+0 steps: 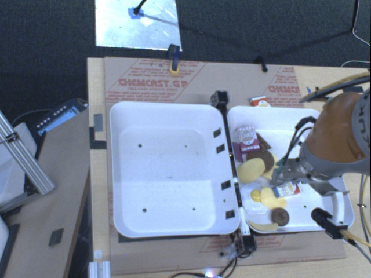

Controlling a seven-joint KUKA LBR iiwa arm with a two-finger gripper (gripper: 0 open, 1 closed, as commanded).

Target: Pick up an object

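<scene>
Gripper: lowered into the right bin; whether the fingers are apart or together cannot be told.
Objects: a pale yellow round piece, a small yellow item and a brown disc are crowded beside it.
Room: the left bin is bordered by the black clips.

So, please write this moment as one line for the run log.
phase: reaching | arm: over right bin | tool: low among objects, by yellow object | grasp: not visible | left bin: no arm over it
</scene>
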